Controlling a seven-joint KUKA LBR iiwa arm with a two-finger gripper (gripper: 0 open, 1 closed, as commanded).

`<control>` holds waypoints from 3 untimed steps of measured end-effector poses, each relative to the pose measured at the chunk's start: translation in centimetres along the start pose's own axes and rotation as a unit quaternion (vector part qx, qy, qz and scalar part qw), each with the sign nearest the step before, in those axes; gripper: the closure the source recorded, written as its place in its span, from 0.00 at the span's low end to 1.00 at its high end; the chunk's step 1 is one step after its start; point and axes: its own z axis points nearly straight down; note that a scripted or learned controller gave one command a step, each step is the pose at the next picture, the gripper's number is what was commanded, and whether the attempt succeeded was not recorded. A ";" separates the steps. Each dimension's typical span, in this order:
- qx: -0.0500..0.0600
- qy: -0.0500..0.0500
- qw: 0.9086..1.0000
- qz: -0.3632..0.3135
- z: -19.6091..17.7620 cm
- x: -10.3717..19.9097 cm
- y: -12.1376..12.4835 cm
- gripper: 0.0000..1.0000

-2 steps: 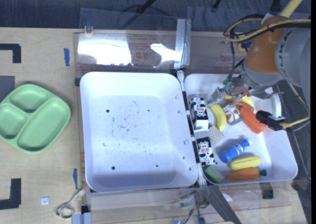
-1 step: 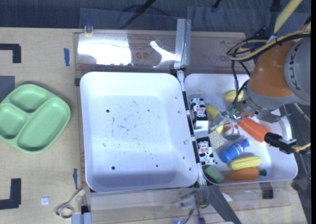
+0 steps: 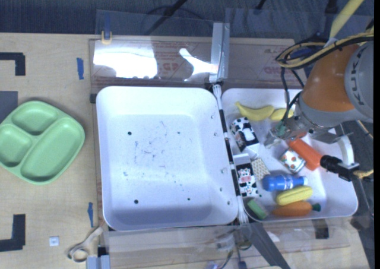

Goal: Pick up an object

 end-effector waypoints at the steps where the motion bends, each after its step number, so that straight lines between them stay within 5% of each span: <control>1: 0.002 -0.001 0.996 -0.094 2.6 -5.8 2.9 1.00; 2: 0.005 0.000 0.991 0.136 1.7 -5.7 5.3 1.00; 3: 0.005 0.000 0.991 0.136 1.7 -5.7 5.3 0.00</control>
